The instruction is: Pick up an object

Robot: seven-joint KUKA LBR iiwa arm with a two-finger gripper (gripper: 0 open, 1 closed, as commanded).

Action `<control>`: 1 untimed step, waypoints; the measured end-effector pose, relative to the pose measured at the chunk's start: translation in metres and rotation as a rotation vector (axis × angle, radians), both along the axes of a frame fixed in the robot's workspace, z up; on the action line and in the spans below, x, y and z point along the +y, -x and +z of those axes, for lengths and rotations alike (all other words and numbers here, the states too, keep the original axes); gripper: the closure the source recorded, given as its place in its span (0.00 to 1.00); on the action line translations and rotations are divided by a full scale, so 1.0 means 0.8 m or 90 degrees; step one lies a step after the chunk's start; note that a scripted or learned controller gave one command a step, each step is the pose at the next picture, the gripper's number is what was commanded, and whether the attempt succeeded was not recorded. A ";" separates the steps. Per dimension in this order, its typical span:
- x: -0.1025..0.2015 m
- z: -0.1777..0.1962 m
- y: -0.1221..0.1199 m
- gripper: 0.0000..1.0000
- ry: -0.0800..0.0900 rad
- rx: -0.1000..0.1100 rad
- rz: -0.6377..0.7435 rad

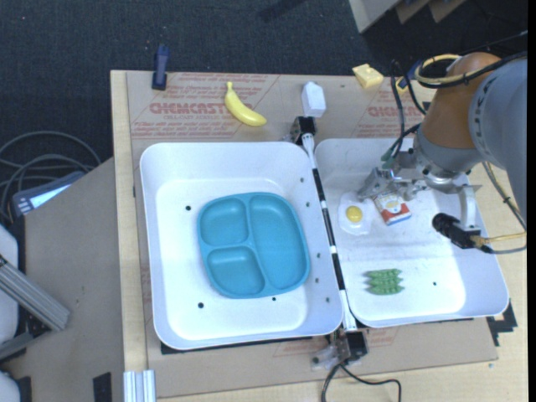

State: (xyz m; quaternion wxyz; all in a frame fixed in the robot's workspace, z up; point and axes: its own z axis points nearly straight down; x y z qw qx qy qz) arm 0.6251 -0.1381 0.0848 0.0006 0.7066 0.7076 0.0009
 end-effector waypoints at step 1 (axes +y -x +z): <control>0.001 0.001 0.031 0.00 0.000 0.001 -0.001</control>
